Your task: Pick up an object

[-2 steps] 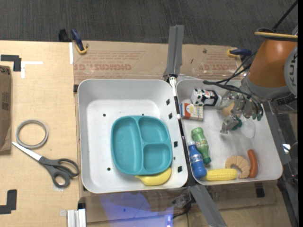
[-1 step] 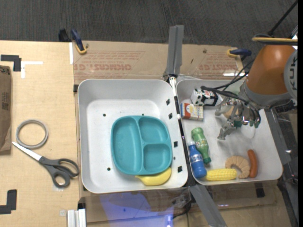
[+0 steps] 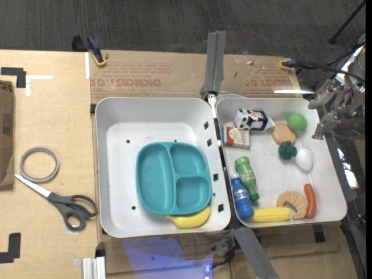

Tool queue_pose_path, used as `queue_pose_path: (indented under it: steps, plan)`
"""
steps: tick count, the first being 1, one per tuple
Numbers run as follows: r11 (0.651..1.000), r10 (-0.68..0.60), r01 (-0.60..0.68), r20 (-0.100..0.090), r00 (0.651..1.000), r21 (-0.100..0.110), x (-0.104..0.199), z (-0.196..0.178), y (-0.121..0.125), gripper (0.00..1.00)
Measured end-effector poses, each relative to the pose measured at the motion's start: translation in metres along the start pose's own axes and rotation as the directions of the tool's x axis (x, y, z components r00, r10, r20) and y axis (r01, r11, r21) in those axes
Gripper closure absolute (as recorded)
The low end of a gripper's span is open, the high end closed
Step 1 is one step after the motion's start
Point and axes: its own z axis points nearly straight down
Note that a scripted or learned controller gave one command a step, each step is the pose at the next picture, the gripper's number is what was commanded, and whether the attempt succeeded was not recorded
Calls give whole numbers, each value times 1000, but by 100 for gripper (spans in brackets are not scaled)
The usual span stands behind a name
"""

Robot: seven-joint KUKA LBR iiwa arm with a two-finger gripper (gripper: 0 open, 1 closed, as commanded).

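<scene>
Yellow plastic banana (image 3: 190, 219) at the near edge of the left white bin (image 3: 110, 118), tucked against the 6 o'clock rim of a teal three-compartment plastic tray (image 3: 173, 177) resting flat mid-bin. Right white bin (image 3: 332, 173) crowded with toy food: yellow corn cob (image 3: 271, 214) at 6 o'clock, blue plastic bottle (image 3: 241, 198) and green plastic bottle (image 3: 246, 178) side by side toward 8 o'clock, tan croissant (image 3: 292, 203) and red-orange sausage (image 3: 310, 201) near 5 o'clock. White egg (image 3: 304, 158) just beside a dark green broccoli piece (image 3: 287, 150) toward 3 o'clock; tan round bun (image 3: 283, 133) and bright green ball (image 3: 297, 121) toward 1 o'clock. Black-and-white cow-print carton (image 3: 251, 120) and red-and-white small box (image 3: 236, 136) at 11 o'clock. Gripper (image 3: 326, 110) just outside that bin's 2 o'clock corner, above the rim, nothing between the fingers; spread of fingers impossible to tell. Grey-handled scissors (image 3: 58, 200) and roll of clear tape (image 3: 39, 164) on the bench well apart at 9 o'clock.
</scene>
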Motion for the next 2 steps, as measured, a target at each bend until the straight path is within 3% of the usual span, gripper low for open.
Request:
queue_pose_path:
  steps: [1,2]
  plan:
    - [999,52,-52,-6,999,-1,58,130,-17,0]
    - [1000,24,-24,-6,1000,-1,128,160,-15,0]
